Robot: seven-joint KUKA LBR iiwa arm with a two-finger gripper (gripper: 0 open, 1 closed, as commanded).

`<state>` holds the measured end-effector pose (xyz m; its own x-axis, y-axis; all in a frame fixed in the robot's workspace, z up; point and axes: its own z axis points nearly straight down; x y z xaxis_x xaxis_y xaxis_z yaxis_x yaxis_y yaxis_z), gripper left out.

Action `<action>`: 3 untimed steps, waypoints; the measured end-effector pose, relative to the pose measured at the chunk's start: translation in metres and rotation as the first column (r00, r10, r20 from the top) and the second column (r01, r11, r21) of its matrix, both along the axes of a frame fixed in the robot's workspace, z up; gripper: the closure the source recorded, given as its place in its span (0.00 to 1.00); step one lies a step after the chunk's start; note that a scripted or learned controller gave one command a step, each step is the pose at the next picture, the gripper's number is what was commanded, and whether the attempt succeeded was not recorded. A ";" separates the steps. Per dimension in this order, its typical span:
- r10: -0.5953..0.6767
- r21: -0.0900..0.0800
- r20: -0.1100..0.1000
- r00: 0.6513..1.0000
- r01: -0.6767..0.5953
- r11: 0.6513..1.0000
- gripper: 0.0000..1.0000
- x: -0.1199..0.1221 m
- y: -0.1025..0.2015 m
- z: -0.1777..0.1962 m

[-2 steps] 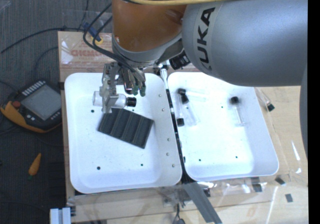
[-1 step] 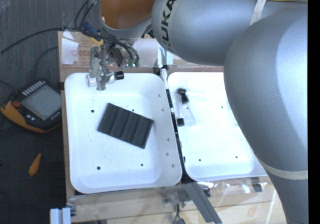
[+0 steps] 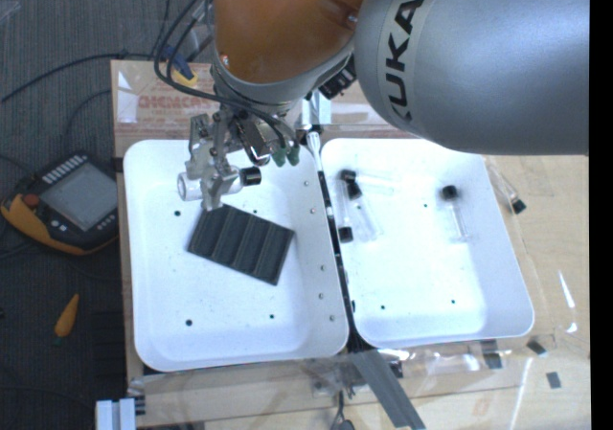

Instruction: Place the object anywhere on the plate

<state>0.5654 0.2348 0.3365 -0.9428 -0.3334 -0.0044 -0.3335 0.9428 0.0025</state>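
Starting off the table's left edge, a handheld control pendant (image 3: pixel 72 203) and a small orange tool (image 3: pixel 65 315) lie on the dark floor, well clear of the work.

In the left bin (image 3: pixel 153 342), a dark ribbed plate (image 3: pixel 239 243) lies flat and askew, about midway between the bin's near and far walls. The hand (image 3: pixel 213 187) hangs just beyond the plate's far-left corner, near the bin's far-left side. I cannot tell how the hand is set, nor whether anything is carried in it; the pale cylinder beside it could be part of the tool.

My judgement: with the hand sitting past the plate's corner, anything let go here could land on bare bin floor or roll off the ribs. The plate is loose, so a low descent could also nudge it.

In the right bin (image 3: pixel 508 323), a few clear tubes with dark caps (image 3: pixel 450 208) lie scattered toward its far side, apart from the plate. The arm's orange band (image 3: pixel 278 16) and cables overhang the far edge, hiding that stretch.
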 end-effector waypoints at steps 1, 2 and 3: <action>0.227 -0.003 -0.002 0.974 -0.227 0.974 1.00 -0.018 -0.001 -0.060; 0.288 -0.001 -0.005 0.958 -0.288 0.958 1.00 -0.063 0.000 -0.133; 0.808 -0.001 0.001 0.589 -0.808 0.589 1.00 -0.017 0.000 -0.057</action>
<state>0.5481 0.2344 0.2790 -0.2853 -0.9584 -0.0052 -0.9584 0.2853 0.0007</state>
